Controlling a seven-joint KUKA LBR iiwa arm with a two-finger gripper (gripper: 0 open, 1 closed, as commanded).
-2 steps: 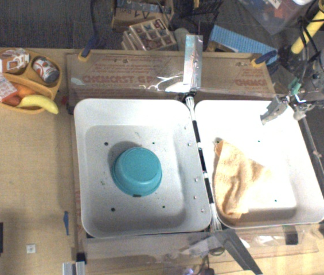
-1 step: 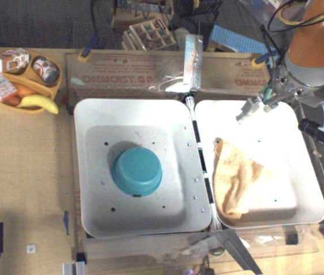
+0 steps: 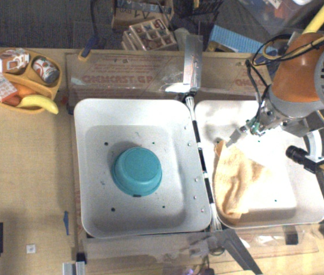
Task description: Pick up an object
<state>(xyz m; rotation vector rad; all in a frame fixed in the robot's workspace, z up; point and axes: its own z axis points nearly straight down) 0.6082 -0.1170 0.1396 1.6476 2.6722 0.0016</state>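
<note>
A tan cloth (image 3: 236,179) lies crumpled along the left side of the right white bin (image 3: 308,213). An upturned teal bowl (image 3: 137,171) sits in the middle of the left white bin (image 3: 93,130). My gripper (image 3: 243,132) hangs low over the upper middle of the right bin. Its tip is just above the cloth's top corner, close to it or touching it. The grey arm with its orange band (image 3: 299,73) reaches in from the upper right and hides part of the bin's far wall.
A yellow tray (image 3: 12,90) with a banana and snack packs stands on the bench at the far left. A cardboard strip runs behind both bins. A black part (image 3: 300,157) of the arm's fittings juts over the right bin's right side.
</note>
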